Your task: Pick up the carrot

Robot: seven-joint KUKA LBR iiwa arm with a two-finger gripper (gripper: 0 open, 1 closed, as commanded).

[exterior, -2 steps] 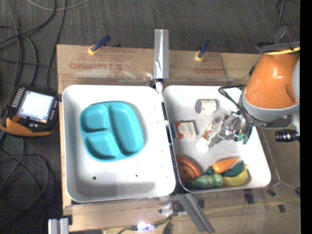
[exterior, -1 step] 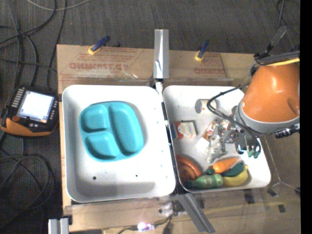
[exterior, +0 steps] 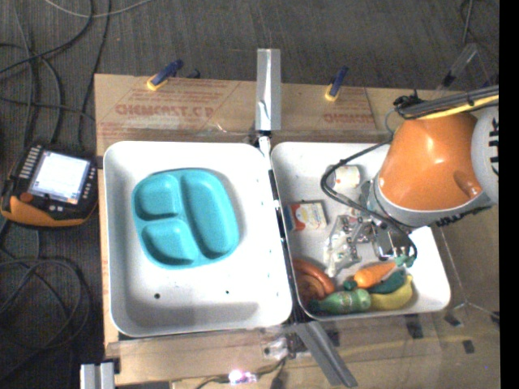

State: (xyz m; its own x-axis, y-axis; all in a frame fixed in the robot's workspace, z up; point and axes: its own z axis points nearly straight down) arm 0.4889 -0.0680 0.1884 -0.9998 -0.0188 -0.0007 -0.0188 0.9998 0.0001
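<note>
The carrot (exterior: 375,275) lies near the front of the right bin (exterior: 442,286), its long side running left to right and tipped up a little on the right. A banana (exterior: 392,296) and a green veggie (exterior: 344,301) touch it from below. The tool (exterior: 381,245) hangs just above; I cannot tell its grip

Orange carrot (exterior: 375,275) lies tilted near the right bin's (exterior: 438,294) front edge.

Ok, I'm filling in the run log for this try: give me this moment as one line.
gripper low in right bin | over carrot | grasp unconfirmed | blue tray in left bin
</note>
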